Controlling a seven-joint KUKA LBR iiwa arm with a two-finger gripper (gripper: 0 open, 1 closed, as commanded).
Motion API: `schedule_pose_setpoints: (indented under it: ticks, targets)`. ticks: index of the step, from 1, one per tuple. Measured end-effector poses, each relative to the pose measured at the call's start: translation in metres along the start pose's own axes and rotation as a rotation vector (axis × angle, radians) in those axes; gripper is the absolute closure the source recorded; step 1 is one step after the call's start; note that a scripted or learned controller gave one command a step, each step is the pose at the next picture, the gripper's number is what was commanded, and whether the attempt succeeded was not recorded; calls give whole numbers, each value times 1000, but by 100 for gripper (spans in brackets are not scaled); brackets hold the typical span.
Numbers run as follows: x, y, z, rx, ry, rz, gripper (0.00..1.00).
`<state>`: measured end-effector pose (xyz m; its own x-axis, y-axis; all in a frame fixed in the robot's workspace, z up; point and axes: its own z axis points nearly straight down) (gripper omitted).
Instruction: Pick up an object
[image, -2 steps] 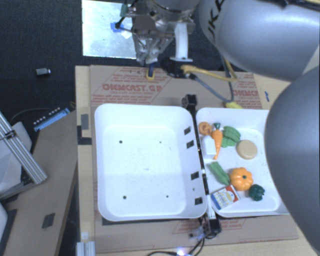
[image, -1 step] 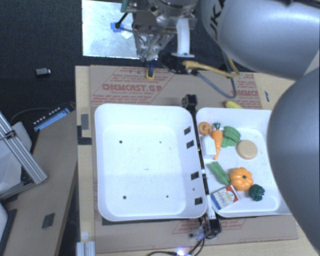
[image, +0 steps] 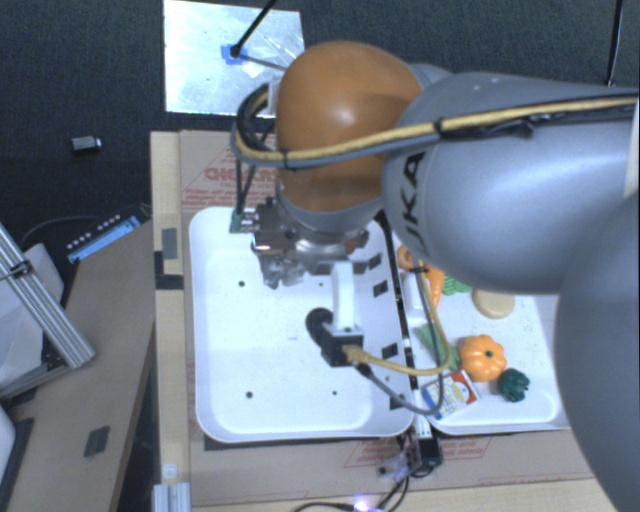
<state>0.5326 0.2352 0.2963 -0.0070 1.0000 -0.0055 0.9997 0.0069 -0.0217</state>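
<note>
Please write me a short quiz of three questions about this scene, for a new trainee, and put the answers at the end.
1. True or false: the orange pumpkin lies in the right bin.
2. Over which place does the gripper hang?
A) the left bin
B) the right bin
C) the bench outside both bins
3. Fill in the missing word: the small thing lying next to the pumpkin, toward the lower right of the view, is dark ____ in colour.

Key: 1 true; 2 A; 3 green.
</note>
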Motion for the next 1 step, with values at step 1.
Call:
schedule_pose_setpoints:
  ticks: [1]
  targets:
    - [-2,20,-194,-42,14,2,100]
